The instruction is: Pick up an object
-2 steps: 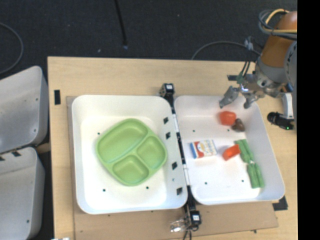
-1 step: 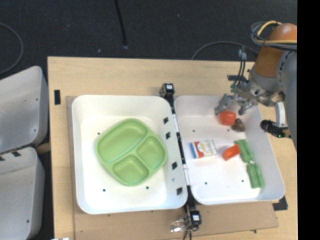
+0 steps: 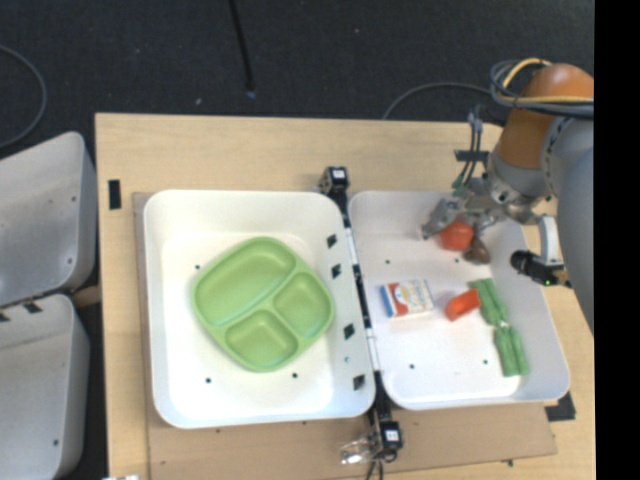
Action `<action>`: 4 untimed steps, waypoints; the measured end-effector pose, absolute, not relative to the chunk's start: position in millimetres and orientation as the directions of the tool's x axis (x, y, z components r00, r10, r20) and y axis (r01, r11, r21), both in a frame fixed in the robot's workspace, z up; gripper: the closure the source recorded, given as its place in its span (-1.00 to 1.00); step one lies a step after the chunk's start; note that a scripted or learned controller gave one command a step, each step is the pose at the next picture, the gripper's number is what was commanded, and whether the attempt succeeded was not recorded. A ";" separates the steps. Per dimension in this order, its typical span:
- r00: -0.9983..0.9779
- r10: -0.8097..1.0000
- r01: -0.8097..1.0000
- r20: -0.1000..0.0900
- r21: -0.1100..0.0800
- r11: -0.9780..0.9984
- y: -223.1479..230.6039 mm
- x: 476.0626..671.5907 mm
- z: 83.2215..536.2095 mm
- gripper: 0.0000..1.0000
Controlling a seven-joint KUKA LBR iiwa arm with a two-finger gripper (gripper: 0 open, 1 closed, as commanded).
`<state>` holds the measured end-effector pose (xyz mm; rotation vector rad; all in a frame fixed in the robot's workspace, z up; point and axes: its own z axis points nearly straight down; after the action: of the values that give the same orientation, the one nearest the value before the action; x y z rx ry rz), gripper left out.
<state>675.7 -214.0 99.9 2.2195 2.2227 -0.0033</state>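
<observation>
My gripper [image 3: 456,230] is low over the back of the right bin [image 3: 440,383], under the orange-banded wrist. A small orange-red object [image 3: 457,236] sits between its two fingers, which are shut on it. Further forward in the same bin lie a second orange-red piece [image 3: 462,305], a white card box with red and blue print [image 3: 405,298] and two green sticks [image 3: 491,302] [image 3: 510,350].
The left bin [image 3: 165,368] holds a green three-compartment plate [image 3: 263,303]. A black-clipped divider [image 3: 352,288] separates the two bins. The arm's grey body fills the bench's right side, and a black fitting [image 3: 530,264] juts over the right bin's rim.
</observation>
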 end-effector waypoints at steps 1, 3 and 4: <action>-0.004 1.000 1.000 -0.006 0.006 0.004 -215.2 677.4 114.1 1.00; 0.002 1.000 1.000 -0.003 0.008 -0.002 -222.3 674.6 232.0 1.00; -0.005 1.000 1.000 0.000 0.002 0.005 -174.0 670.8 234.8 1.00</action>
<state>670.8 -174.0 234.8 2.2145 2.2263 0.0018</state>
